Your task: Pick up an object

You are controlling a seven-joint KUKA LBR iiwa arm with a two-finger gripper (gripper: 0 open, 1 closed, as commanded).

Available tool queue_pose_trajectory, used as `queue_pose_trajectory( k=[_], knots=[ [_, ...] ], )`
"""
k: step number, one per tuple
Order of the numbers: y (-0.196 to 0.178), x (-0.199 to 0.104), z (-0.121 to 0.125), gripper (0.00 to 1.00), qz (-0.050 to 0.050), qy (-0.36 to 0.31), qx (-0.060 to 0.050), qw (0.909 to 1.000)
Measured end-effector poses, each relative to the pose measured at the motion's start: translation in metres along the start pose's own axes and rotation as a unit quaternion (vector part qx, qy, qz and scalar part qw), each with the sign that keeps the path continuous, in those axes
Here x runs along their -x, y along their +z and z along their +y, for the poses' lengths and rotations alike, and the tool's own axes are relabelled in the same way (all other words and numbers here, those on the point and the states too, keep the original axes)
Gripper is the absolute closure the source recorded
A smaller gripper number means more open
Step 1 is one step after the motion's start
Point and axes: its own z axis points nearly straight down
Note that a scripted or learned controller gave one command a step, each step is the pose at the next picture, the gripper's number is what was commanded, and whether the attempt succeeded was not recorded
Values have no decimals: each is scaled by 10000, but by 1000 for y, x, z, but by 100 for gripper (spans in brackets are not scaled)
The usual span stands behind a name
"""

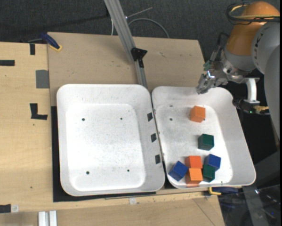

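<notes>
— Where's the gripper (206, 84) sitting right now?

— Up over the far rim of the right-hand shallow white bin (235, 126), at the end of the grey arm with the orange band (251, 22). It's small and dark from here; I honestly can't tell how it's set, and I see nothing in it.

— So what's closest for it to take?

— The lone small orange cube (197, 113). It sits by itself on the bin floor, nearer us than the gripper and a shade towards the left bin. Clear space all round it.

— And the others?

— A dark green cube (206, 141) stands alone further along the same line. Then at the near end there's a huddle: a blue cube (178, 170), two more orange blocks (194, 168), another blue cube (213, 161) and a second green cube (208, 173), pressed together.

— Which would you bet on?

— The lone orange one, I'd guess. It only needs a short reach towards us and a drop. The crowded corner looks a poor bet; the neighbours leave no room around any one piece.

— And the left-hand white bin (103, 140)?

— Just beside, touching along the middle edge.
</notes>
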Motion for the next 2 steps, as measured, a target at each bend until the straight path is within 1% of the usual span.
queue_pose_trajectory(
  k=[1, 2],
  knots=[
    [-61, 3, -6, 100, -3, 5, 2, 10000],
    [-99, 3, -5, 100, 2, 2, -8, 10000]
  ],
)
